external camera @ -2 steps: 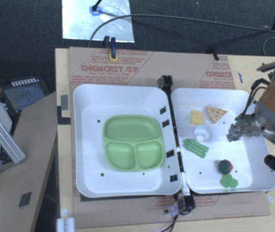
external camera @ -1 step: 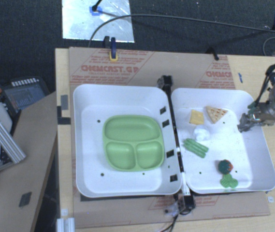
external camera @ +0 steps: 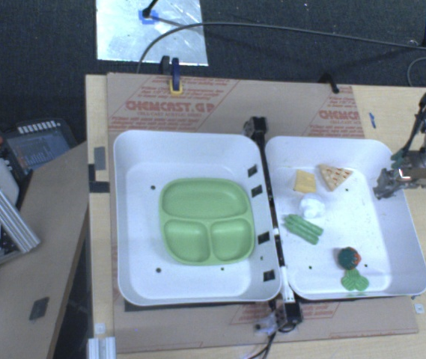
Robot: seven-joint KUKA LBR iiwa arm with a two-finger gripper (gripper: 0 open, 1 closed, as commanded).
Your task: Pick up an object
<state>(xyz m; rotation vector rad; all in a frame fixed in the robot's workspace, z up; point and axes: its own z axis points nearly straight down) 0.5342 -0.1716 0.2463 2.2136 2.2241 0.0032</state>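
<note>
A grey robot arm is reaching in from the right of the bench, its gripper (external camera: 387, 183) hanging over the right-hand rim of the right bin (external camera: 403, 230); how far the hand is open cannot be told from this slanting overhead view, and nothing is showing in its grasp. Every candidate for the pick is lying to the gripper's left, inside that same bin. Nearest is the pale wedge with red markings (external camera: 335, 176), sitting near the bin's far edge and roughly level with the hand, its point aiming down toward the bin's middle. Just beside it a small yellow square (external camera: 305, 181) is resting, with a white lump (external camera: 311, 208) below that, and a green ridged piece (external camera: 302, 228) is lying with its long axis running diagonally from upper left to lower right. A red-and-green ball (external camera: 349, 257) and a flat green leaf shape (external camera: 355, 281) are sitting close together toward the near edge. The left bin (external camera: 134, 200) is holding a green divided plate (external camera: 205, 221). The likeliest move looks to be a short traverse leftward to the wedge.
</note>
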